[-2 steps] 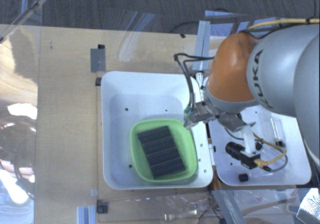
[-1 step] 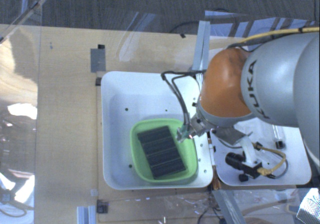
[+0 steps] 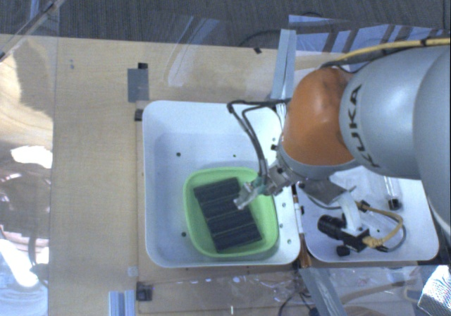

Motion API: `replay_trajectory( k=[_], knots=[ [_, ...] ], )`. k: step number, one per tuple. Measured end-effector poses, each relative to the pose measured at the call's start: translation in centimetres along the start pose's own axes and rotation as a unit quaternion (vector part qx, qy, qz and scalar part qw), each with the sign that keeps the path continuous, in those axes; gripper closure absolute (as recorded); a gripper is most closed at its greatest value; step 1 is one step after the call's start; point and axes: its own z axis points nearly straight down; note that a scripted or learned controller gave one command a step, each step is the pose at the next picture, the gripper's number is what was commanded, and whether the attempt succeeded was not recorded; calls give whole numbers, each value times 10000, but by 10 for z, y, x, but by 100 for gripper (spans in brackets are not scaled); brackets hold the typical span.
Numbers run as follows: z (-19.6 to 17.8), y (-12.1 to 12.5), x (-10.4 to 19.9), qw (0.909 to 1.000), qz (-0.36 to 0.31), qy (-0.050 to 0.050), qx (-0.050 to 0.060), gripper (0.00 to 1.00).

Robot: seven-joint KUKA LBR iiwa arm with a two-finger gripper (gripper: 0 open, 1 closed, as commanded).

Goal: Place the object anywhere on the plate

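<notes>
Pincer (image 3: pixel 248 195) low over the right part of the green plate (image 3: pixel 189 203), its tip at the upper right edge of the dark ridged object (image 3: pixel 225 216). Spread or pressed together: cannot tell, too small and pale against the green. Touching the object or only just above it: also not clear.

Object lying flat on the plate, inside the left bin (image 3: pixel 161 166). So, judging by this, placing probably done or very near done.

Possible troubles from here:
- Dragging the object off the plate on the way up, if some grip or contact remains at that edge.
- Tipping the plate, if pressed down near its right rim, since the pincer stands close to that side.
- Catching of the black cable (image 3: pixel 246 123), hanging in a loop from the orange band (image 3: pixel 317 124) toward the pincer, on the bin wall between the bins.

Long axis of the object: slanted, from upper left to lower right in the camera view, with the ridges running across it. No clear front or back end, so no real pointing direction beyond this line. Lower right end close to the plate's rim, upper left end well inside.

Further out: grey arm (image 3: pixel 398 110) over the right bin (image 3: pixel 423 247), with a black and yellow part (image 3: pixel 345 228) there.
</notes>
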Motion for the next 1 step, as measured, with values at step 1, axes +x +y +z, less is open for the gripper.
replay_trajectory(
  k=[1],
  knots=[
    [-11, 3, -1, 10000, -10, -8, -32, 100]
  ],
)
